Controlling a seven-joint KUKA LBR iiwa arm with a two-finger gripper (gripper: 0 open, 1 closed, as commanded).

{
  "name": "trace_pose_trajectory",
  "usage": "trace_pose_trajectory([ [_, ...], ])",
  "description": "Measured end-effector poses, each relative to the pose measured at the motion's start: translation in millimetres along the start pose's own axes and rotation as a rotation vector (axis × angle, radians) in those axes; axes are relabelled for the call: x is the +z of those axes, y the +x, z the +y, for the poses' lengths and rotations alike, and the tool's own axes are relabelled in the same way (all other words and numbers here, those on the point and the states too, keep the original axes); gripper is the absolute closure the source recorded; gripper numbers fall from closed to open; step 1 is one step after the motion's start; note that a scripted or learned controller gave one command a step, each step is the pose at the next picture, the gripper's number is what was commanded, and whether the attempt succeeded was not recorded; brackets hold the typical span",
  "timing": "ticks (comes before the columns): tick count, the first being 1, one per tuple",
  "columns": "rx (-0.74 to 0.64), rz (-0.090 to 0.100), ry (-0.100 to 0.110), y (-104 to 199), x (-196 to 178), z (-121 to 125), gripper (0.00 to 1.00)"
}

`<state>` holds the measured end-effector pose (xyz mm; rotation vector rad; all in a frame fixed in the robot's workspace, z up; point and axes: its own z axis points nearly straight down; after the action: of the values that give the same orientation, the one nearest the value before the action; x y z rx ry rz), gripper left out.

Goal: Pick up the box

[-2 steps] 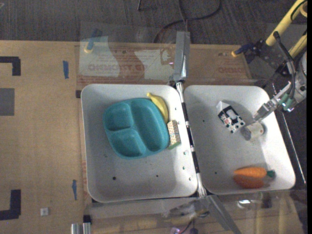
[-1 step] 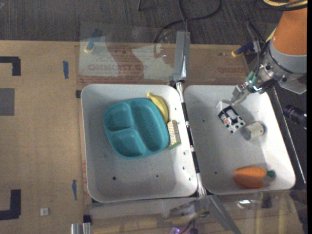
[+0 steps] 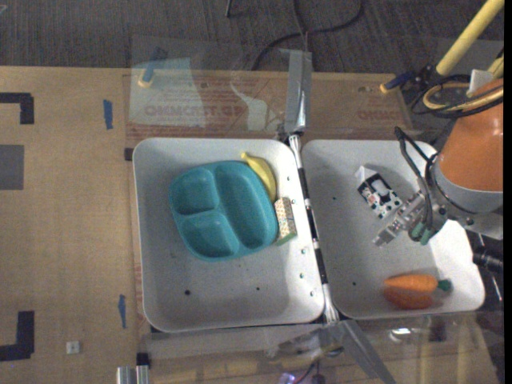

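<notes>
Tabletop [image 3: 64, 238]: pale wood, with black corner marks at the far left edge and short blue tape strips [image 3: 107, 114] further in. A clear sheet [image 3: 200, 102] lies behind the bins and carries faded reddish lettering, too washed out to read. No other writing can be made out. The left bin [image 3: 160, 294] holds a teal divided plate [image 3: 222, 210] in its upper middle. A banana [image 3: 262, 173] is tucked against the plate's upper right rim. The box [image 3: 285, 219] is small, flat and rectangular, pale tan with a fine speckled or dotted face. It lies lengthwise just beside the plate's right edge, seemingly touching it, and close to the left bin's right wall. Room around the box is tight: plate on its left, bin wall and the metal divider [image 3: 298, 94] between the bins on its right, banana above. Open white floor lies only below it, where the lower part of the left bin is bare apart from a few dark specks. In the right bin [image 3: 336, 270], the claw [image 3: 392, 222] hangs over the middle, well apart from the box and across the divider from it. A black-and-white piece [image 3: 374, 190] sits at the claw's upper left, and it is unclear whether this is part of the claw or a loose item. Whether the claw is apart or together cannot be told, and nothing is seen held in it. An orange carrot toy [image 3: 412, 289] with a green stub lies near the right bin's lower right corner. The arm [image 3: 476, 162], showing its orange band and dark cables, enters from the right edge.
</notes>
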<state>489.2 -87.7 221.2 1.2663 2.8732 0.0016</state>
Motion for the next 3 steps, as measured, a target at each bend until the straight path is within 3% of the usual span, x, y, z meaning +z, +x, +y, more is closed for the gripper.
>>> trace_pose_trajectory([
  [1, 0.375, -0.003, -0.001, -31.3, -49.8, -27.0, 1.00],
  [2, 0.559, 0.001, 0.002, -64.2, 84.9, -73.1, 1.00],
  [3, 0.698, -0.002, 0.001, -92.3, -23.5, -97.5, 1.00],
])
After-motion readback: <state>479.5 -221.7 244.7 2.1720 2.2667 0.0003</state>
